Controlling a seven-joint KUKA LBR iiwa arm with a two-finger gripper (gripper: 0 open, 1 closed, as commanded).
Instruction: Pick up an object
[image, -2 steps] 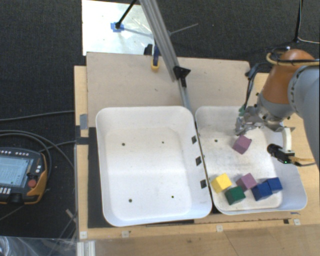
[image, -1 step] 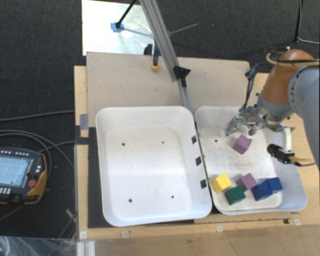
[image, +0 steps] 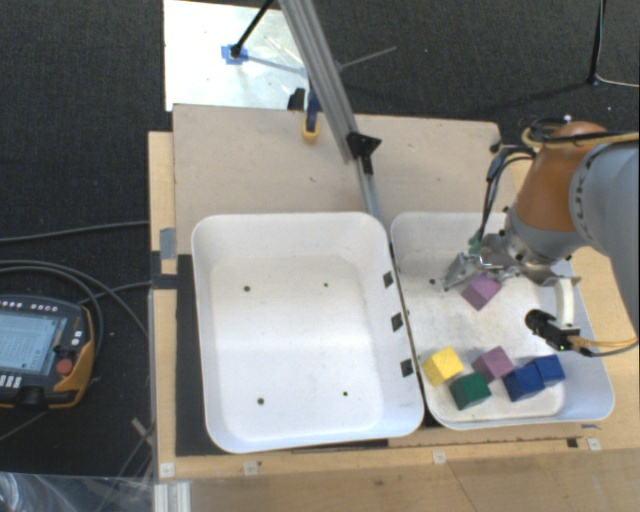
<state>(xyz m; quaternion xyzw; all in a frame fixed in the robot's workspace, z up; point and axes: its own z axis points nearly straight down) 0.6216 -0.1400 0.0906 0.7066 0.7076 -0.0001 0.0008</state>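
Locate the claw low in the right bin, directly beside a purple cube. You cannot tell whether it is grasping that cube. Along the bin's near wall you find a yellow cube, green cube, second purple cube and two blue cubes.

**No legible text on the bench**

Nothing in the camera view could be read. The handheld control pendant lying off the bench's left edge had a lit screen, perhaps showing lines of interface text, but at that size no word or number could be made out. The blocks and both bins carried no readable labels, brands or signs.
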